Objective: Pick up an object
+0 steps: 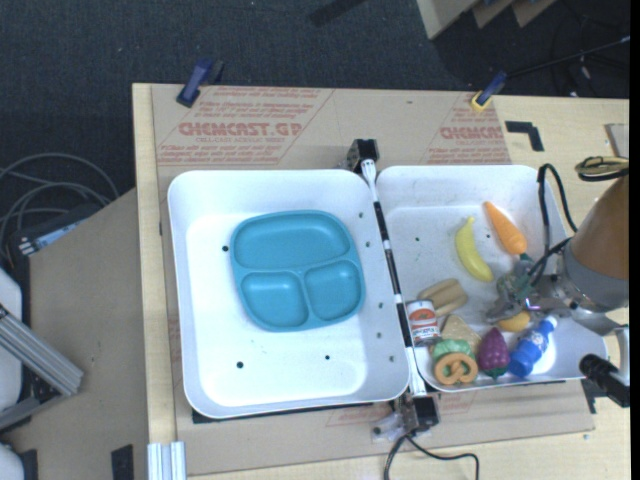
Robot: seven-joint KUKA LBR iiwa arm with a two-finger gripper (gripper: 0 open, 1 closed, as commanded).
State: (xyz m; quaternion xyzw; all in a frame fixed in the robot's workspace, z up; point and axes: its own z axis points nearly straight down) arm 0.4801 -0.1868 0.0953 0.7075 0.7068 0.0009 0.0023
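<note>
White plastic makes up both shallow bins on the bench, and we judge the arm (pixel 607 253), coming in from 3 o'clock, to be at the reaching step: its gripper (pixel 520 293) is low inside the right bin (pixel 440 183), down among the toys, and nothing is visibly lifted. We cannot tell how far the fingers are spread, or whether anything sits between them, because dark linkage and clutter blur together at that spot. Candidates for picking all lie in the right bin's lower half. A banana (pixel 471 249) lies just at 10 o'clock from the gripper, with a carrot (pixel 505 228) near it toward 12 o'clock. A small yellow piece (pixel 515 320) sits right under the gripper at 6 o'clock, touching or nearly so. Below that stand a blue bottle (pixel 531 350) and a purple fruit (pixel 493 350), side by side. Toward 8 o'clock we see a pretzel (pixel 456 368), a tan bread roll (pixel 443 294) and a small can (pixel 423 321) against the divider. The left bin (pixel 190 298) holds a teal tray (pixel 297 269) with three empty compartments. As we read it, the next move calls for settling on one toy, closing squarely on it, then rising straight up; the tight crowding near the gripper could let neighbours get nudged or a grasp slip.
</note>
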